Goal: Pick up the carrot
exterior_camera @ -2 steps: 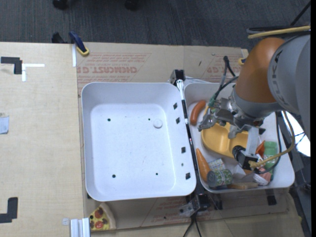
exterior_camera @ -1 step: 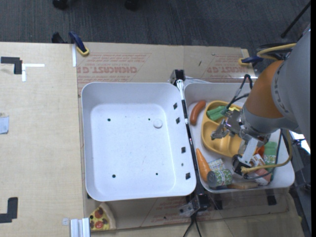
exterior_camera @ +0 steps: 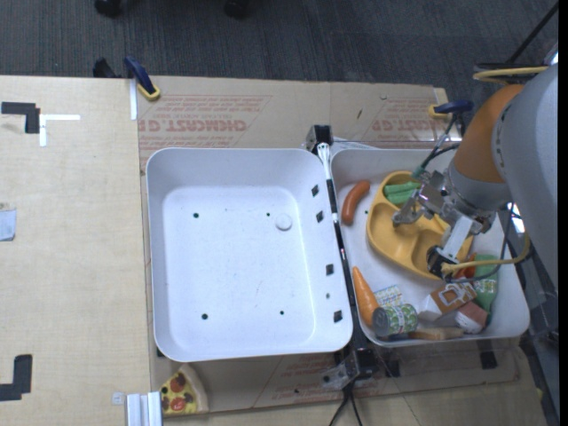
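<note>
Lying along the left wall of the right-hand shallow white bin (exterior_camera: 506,322), the small orange tapered toy carrot (exterior_camera: 364,295) waits near the front, beside a small green-labelled can (exterior_camera: 396,318). You'll likely find it light, stiff and smooth; take it across its thick middle. Your gripper (exterior_camera: 417,209) hangs over the yellow curved bowl (exterior_camera: 404,238); its state I cannot tell.

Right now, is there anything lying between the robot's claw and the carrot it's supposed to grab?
In the camera view, the yellow bowl lies between the gripper and the carrot, in the right bin. Past the bowl's rim, bare white floor reaches the carrot.
</note>
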